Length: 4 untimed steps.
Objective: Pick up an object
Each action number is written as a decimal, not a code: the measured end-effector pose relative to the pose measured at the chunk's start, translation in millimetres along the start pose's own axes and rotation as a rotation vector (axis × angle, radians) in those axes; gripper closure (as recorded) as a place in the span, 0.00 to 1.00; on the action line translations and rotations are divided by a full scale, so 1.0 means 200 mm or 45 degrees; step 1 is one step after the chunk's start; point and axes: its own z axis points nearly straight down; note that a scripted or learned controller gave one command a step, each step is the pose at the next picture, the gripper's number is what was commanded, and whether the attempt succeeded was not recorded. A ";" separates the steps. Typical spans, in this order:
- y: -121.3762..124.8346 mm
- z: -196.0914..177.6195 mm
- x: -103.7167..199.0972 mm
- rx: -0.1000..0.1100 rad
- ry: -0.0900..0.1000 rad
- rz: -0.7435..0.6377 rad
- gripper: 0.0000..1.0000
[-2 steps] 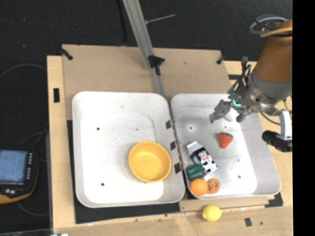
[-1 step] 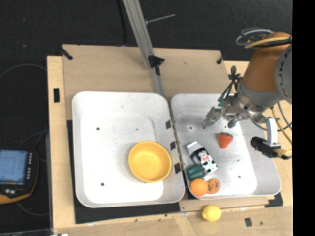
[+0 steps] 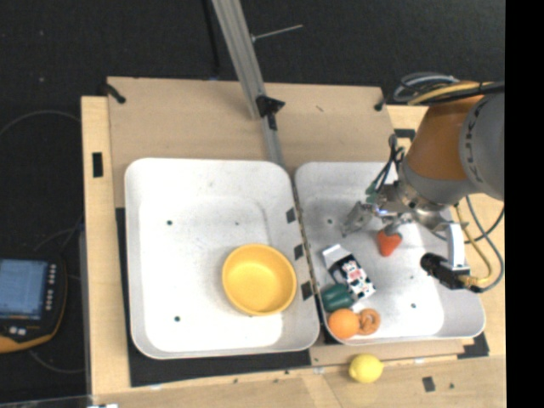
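Arm: you see it reach in from the right, orange band above the right bin (image 3: 463, 313).
Gripper (image 3: 371, 217): low over that bin's far part, jaws spread wide, holding nothing.
Red object (image 3: 388, 243): just right of the fingertips, in the right bin.
Yellow bowl (image 3: 258, 279): in the left bin (image 3: 170, 202), near side.

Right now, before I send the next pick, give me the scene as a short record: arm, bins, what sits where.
arm: reaches in from the right, over the right bin
gripper: above the right bin, near the red piece; nothing seen between its fingers
left bin: holds a yellow bowl
right bin, front left corner: orange ball, green block, white patterned box
outside the bins: yellow lemon on the bench by the front edge
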 end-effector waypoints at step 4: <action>-0.01 -0.43 -0.04 -0.016 0.000 -0.004 1.00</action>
